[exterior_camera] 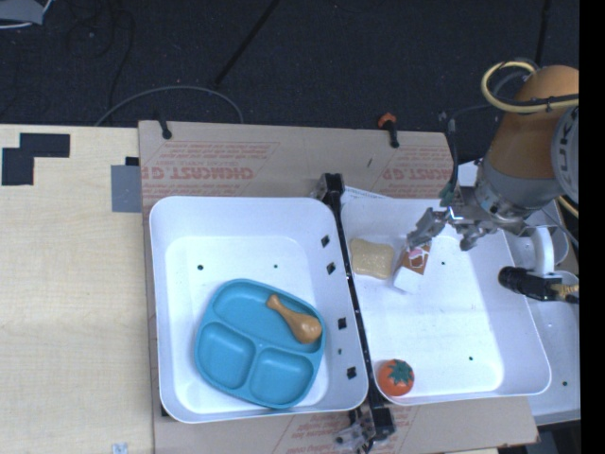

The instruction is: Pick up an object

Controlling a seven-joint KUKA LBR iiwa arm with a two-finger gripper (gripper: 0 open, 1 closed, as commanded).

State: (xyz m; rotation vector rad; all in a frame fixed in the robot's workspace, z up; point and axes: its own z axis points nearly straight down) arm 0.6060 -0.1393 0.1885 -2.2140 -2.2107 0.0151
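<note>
Box (pixel 413 265): a small white box with an orange patch. It sits in the right bin, near the middle of the far half, just right of the sponge. It leans a bit to one side.
Tomato (pixel 397 376): a little red toy with a green top. It sits in the near left corner of the right bin, close to the wall, well apart from the box.
Tray (pixel 248 362): blue, with three parts. It lies flat in the near half of the left bin.
Drumstick (pixel 294 318): a tan toy chicken leg. It lies in the big far part of the tray, with its fat end to the right.
Left bin (pixel 180 282): white and low. It holds the tray.
Right bin (pixel 501 348): white and low, right next to the left bin. It holds the tomato, the sponge and the box.
Sponge (pixel 371 258): a pale yellow block close to the left wall of the right bin.
Gripper (pixel 441 239): it hangs over the far part of the right bin. Its two fingers are apart, and nothing sits between them. One fingertip is just above the top of the box. I cannot tell if it touches.
Arm (pixel 529 149): grey with an orange band. It comes in from the right.
</note>
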